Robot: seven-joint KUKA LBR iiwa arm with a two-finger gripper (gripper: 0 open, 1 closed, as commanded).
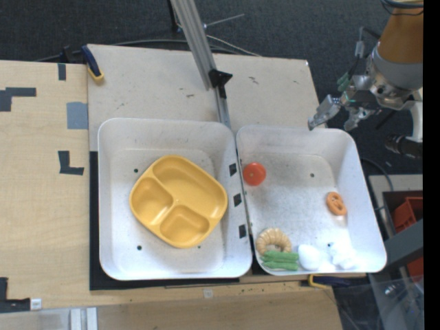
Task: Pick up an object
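Overhead, tool (335, 113) with fingers spread, above right bin's (360, 163) far rim, well apart from orange ball (254, 174)

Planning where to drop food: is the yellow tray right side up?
Yes: the yellow tray lies flat, its three hollow compartments facing upward.

even, fairly bright overhead light falls on the scene, with soft, short shadows. the white bins (172, 133) look slightly washed out, with faint glare on their rims. the yellow divided plate (179, 200) is sharp. the pincer (337, 108) looks a little soft. the dark floor (275, 19) is grainy.
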